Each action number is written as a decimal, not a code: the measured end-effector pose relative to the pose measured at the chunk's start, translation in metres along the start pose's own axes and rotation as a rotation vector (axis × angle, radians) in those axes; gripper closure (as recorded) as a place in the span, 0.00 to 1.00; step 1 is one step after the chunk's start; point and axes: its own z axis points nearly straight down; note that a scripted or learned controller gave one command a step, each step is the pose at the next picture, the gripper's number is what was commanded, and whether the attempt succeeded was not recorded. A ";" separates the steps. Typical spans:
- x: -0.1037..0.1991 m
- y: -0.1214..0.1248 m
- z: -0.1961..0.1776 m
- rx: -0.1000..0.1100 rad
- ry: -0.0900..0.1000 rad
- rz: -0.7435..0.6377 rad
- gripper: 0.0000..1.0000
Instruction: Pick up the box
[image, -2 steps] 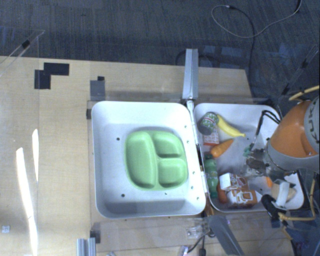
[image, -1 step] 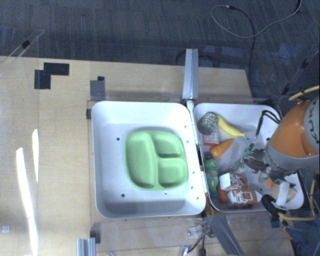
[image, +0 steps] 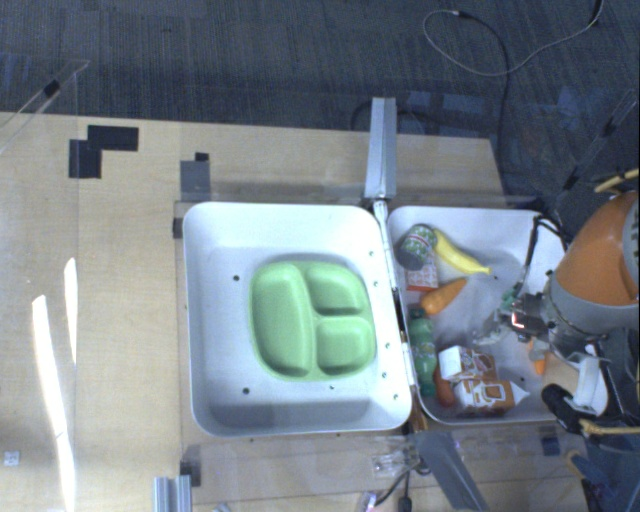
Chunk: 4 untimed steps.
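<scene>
Camera view, looking down: the small brown-and-white carton box (image: 478, 385) lies at about 6 o'clock in the right shallow white bin (image: 512, 226), touching a green bottle (image: 423, 352) on its 9 o'clock side, with an orange carrot (image: 443, 296) and a yellow banana (image: 459, 256) toward 12 o'clock. The claw (image: 520, 318) hangs just beside the box at its 2 o'clock; whether it stands wide or narrow I cannot tell. A descent here likely misses or catches a neighbour, since the clutter crowds the box. The green divided plate (image: 312, 318) sits in the left bin (image: 215, 300).
</scene>
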 end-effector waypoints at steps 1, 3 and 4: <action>-0.006 -0.009 0.009 -0.001 0.000 0.017 0.00; 0.030 -0.013 0.013 -0.017 -0.001 -0.022 1.00; 0.030 -0.013 0.013 -0.017 -0.001 -0.022 0.00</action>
